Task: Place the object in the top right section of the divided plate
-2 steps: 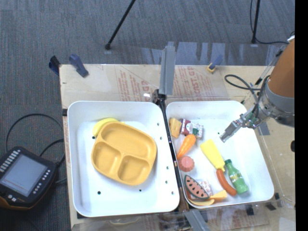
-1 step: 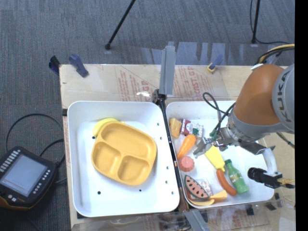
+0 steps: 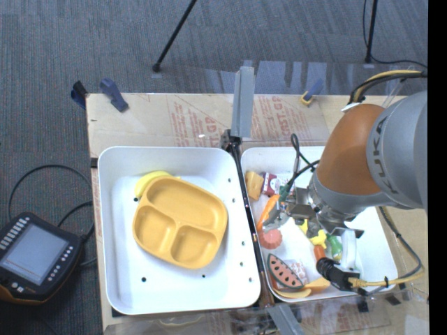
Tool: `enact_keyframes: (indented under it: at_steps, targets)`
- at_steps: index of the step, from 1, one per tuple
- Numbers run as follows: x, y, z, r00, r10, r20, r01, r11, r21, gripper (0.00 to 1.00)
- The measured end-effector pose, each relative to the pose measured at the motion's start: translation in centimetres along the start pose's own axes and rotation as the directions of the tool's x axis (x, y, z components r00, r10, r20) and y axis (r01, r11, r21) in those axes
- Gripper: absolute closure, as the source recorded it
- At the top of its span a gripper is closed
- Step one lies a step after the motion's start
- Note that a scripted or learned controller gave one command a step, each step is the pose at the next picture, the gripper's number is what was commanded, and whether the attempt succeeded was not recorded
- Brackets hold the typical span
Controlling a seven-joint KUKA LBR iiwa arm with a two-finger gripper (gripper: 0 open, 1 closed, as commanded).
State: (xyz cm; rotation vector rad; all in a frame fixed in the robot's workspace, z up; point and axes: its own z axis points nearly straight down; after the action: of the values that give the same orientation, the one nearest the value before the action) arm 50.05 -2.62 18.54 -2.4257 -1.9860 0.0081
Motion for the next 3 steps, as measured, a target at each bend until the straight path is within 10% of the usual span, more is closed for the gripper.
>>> enact_keyframes:
  at_steps: [1, 2, 3]
  targets:
    - [4.8, -2.7, 0.1, 0.955, 0.297, 0.001, -0.297, 0.955, 0.001, 0.0]
    - [11.6, -3.9, 0.1, 0.584, 0.812, 0.001, -0.812, 0.584, -0.002, 0.0]
    - [14.2, -0.7, 9.7, 0.388, 0.922, -0.012, -0.922, 0.388, -0.003, 0.0]
